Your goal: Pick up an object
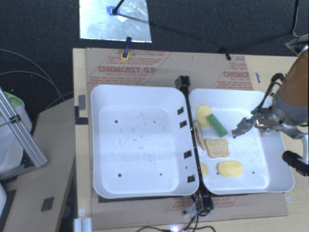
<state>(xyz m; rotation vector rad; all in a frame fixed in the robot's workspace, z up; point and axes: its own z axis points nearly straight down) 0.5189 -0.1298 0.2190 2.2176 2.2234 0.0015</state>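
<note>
The end effector (238, 130) hangs over the right bin (256, 183), fingers pointing toward the bin's middle; whether they are open or closed cannot be told, and nothing shows between them. Just to its left lies a green stick (217, 125), its long axis running diagonally from upper left to lower right, its upper end touching a yellow block (203, 114). Below sit a tan bread slice (217, 148) and a yellow lemon-like piece (229, 168). The left bin (140, 144) adjoins on the counter (159, 66).
</note>
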